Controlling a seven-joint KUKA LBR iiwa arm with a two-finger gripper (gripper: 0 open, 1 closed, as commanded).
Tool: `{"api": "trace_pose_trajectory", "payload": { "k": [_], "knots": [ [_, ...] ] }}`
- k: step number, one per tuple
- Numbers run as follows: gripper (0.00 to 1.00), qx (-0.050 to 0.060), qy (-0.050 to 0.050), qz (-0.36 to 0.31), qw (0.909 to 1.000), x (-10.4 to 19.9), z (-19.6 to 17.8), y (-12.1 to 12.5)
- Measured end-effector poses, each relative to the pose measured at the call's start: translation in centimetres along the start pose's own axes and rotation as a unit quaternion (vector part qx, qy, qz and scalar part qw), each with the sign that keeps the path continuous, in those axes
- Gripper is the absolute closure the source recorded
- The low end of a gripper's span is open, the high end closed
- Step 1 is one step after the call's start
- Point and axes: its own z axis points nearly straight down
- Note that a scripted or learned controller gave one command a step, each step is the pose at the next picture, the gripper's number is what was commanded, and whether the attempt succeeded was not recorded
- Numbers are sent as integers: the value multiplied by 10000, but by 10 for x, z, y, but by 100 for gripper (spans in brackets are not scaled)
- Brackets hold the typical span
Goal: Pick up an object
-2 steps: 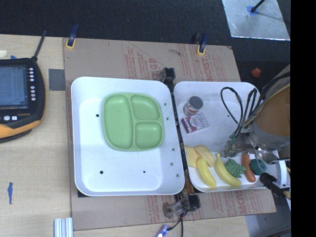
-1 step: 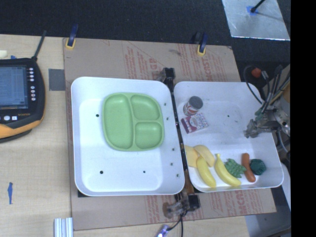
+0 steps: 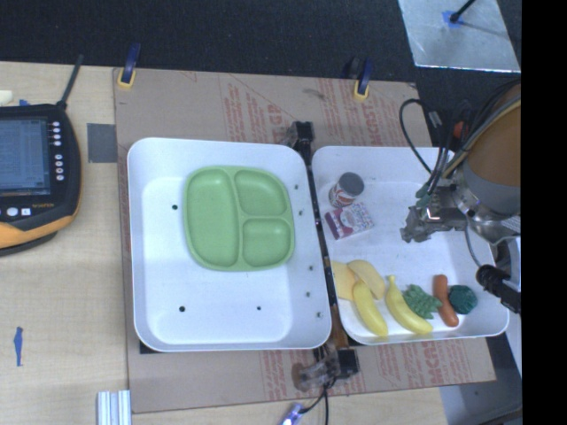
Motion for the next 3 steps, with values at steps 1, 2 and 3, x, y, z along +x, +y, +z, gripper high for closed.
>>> {"api": "trace_pose_trajectory", "payload": {
  "k": [1,2,3],
  "knots": [
    [0,-8,-10,23,10000,-89,14,-2],
    [0,13,0,0,10000,-14,81,40],
    [0,8,-4,19,10000,-73,85,-44]
  ]
}}
